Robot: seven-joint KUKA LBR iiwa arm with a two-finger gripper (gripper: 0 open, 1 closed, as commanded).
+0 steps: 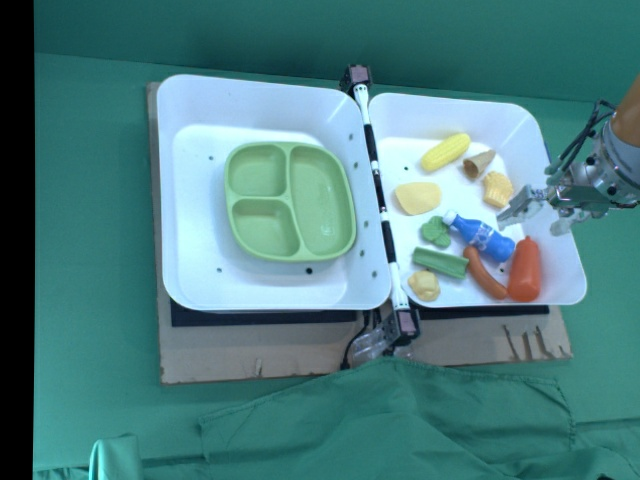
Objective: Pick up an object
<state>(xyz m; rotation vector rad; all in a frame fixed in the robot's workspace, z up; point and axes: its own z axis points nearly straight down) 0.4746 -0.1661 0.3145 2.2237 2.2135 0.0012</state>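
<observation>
Fingers of the gripper (541, 211) stood spread and held nothing, poised over the right bin (530, 128) near its right wall. We judged the orange carrot (524, 268) the nearest candidate: it lay just below the jaws toward the bin's front edge, its long axis running roughly front to back, beside the blue bottle (481, 236).

You've open white floor along the right-hand white bin (520, 120) far edge; toys crowd its near half, blue plastic bottle (481, 236) against red-orange carrot (524, 269)
</observation>
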